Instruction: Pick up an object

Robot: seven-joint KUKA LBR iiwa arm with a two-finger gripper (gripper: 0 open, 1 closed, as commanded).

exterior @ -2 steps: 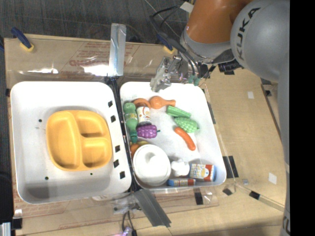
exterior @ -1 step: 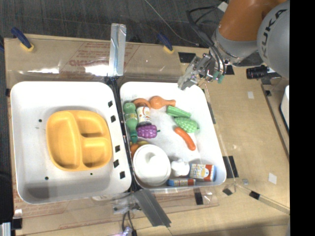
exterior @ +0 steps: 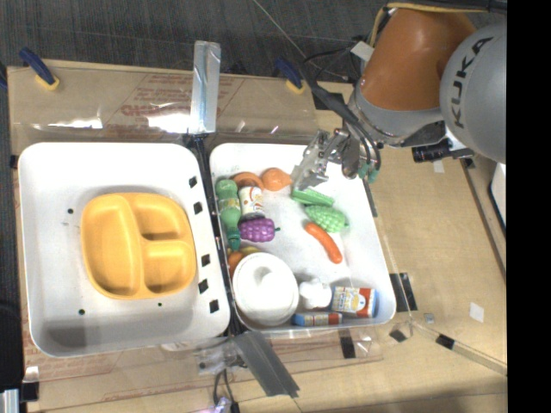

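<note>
- Since the pincer (exterior: 312,169) hangs low over the far side of the right bin (exterior: 379,256), just above a green toy vegetable (exterior: 312,197), that piece looks the likeliest target; I would drop straight down and close across its narrow width.
- Whether the pincer is open or closed I cannot tell: glare and clutter blur its tip.
- Neighbours crowd close, an orange carrot (exterior: 325,241) among them, so a sideways nudge risks a miss.
- Left bin (exterior: 34,256) holds a yellow tray (exterior: 138,243).

Left bin (exterior: 34,231): divided tray (exterior: 138,243) inside
Right bin (exterior: 374,239): toy foods, bowl (exterior: 265,287) at front, carton (exterior: 353,301) right of bowl
Gripper (exterior: 312,172): over right bin's back
</note>
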